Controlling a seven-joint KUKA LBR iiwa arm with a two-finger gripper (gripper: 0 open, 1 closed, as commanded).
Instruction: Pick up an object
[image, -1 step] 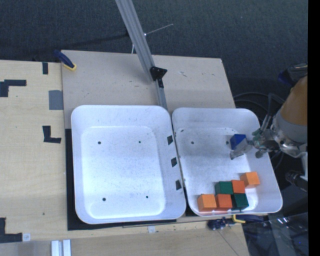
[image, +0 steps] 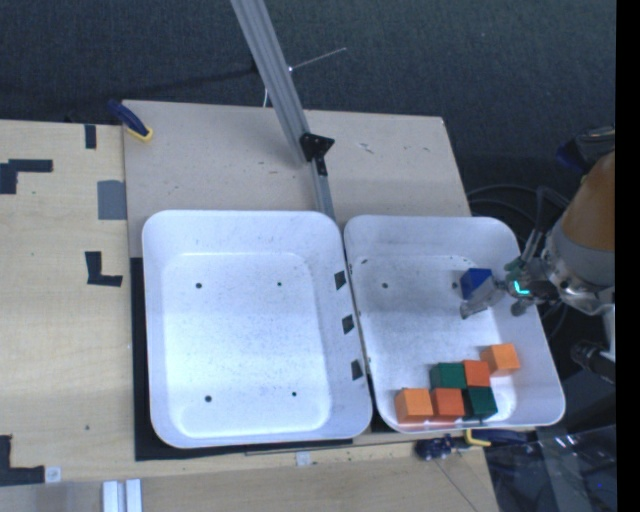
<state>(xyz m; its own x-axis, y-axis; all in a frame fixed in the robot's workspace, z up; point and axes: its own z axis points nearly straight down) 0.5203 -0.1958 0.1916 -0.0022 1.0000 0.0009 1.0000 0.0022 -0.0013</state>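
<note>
**benchwatcher:** Two white bins are sitting side by side on the tabletop (image: 400, 160); the left bin (image: 160, 300) is holding nothing I can spot, and the right bin (image: 420, 235) is carrying all the blocks. Near its front edge an orange block (image: 413, 403), a second orange block (image: 449, 402), a green block (image: 449, 375) and a darker green block (image: 482, 401) are bunching together, touching, with another orange block (image: 502, 357) just beside them toward the right wall. Apart from that bunch, a blue block (image: 476, 281) is sitting up near the gripper (image: 487, 300).

**kuka_fan:** So is it holding the blue one?

**benchwatcher:** I'm not calling that. The gripper is hovering at the right side of the bin, a grey finger (image: 476, 304) is poking out just below the blue block, but I cannot tell whether the fingers are spread or closed, or whether the block is between them. My guess: it's working the approach-and-grasp step. The next move is calling for getting the fingers around the blue block, squeezing, then lifting straight up, clear of the bin wall.
</note>
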